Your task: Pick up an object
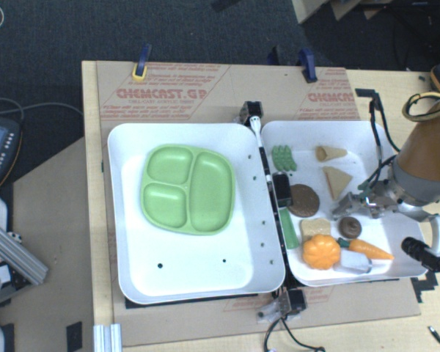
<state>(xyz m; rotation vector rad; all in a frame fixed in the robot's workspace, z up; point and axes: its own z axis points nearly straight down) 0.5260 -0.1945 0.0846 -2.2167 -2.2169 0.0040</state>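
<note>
Where the right bin comes nearest the camera, an orange pumpkin toy sits beside a carrot, with a small brown donut just behind them. The gripper hangs above that donut, whether spread or pressed together I cannot tell. Farther back lie a brown disc, tan wedges and a green ridged piece; the left bin holds a green divided plate.

The right bin holds small food-like pieces: a ribbed green piece at its upper left, a brown disc below it, two tan wedges, an orange pumpkin near the front rim, and an orange carrot lying just beside it.
</note>
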